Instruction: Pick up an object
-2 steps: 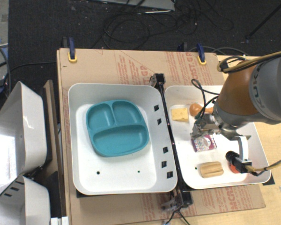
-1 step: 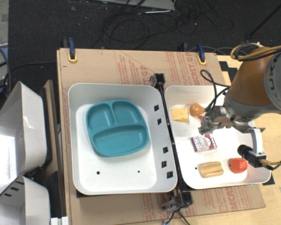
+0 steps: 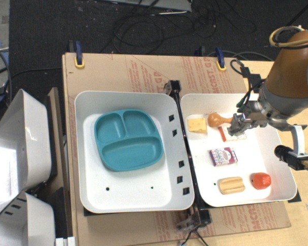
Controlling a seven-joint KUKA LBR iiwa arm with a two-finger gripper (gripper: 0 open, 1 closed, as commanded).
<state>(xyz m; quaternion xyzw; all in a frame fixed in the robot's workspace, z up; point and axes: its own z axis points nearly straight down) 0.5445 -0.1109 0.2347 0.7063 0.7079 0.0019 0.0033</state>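
The right bin (image 3: 277, 188) holds a yellow cheese block (image 3: 197, 124), an orange pear-shaped toy (image 3: 216, 119), a small red piece (image 3: 222, 133), a purple-and-white carton (image 3: 223, 156), a tan bun (image 3: 231, 185) and a red tomato-like object (image 3: 261, 180). My gripper (image 3: 238, 127) hangs over the upper middle of this bin, just right of the orange toy and the red piece. Nothing shows between its fingers.
The left bin (image 3: 92, 188) carries a teal divided plate (image 3: 128, 140). Black clips line the divider between the bins. White tubs (image 3: 18, 147) stand off the bench at the left. Cables lie on the dark floor behind.
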